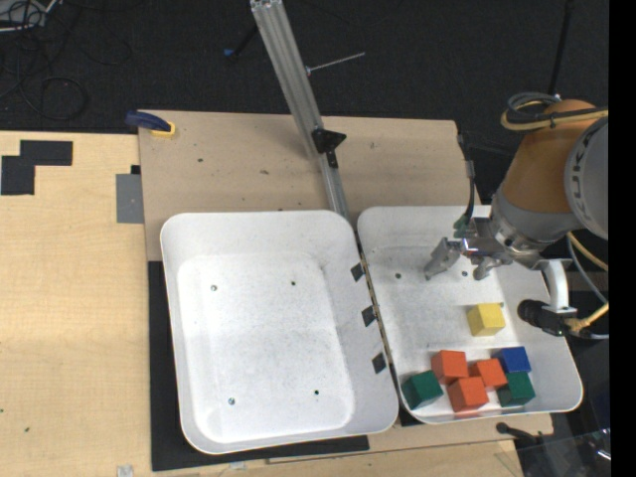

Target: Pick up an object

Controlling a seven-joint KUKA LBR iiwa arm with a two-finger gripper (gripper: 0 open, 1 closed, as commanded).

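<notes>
Several small blocks lie in the right bin (417, 229). A yellow block (487, 318) sits alone, right of the bin's middle. Near the front edge, three orange blocks (467, 378), two green blocks (422, 389) and a blue block (514, 359) crowd together. My gripper (460, 263) hovers over the back half of this bin, above and left of the yellow block. Its fingers (438, 260) are spread open with nothing between them.
The left bin (199, 237) lies beside the right one, with black clips (368, 315) along the shared rims. A slanted aluminium rail (298, 97) rises behind the bins. The grey and orange arm (547, 177) enters from the right.
</notes>
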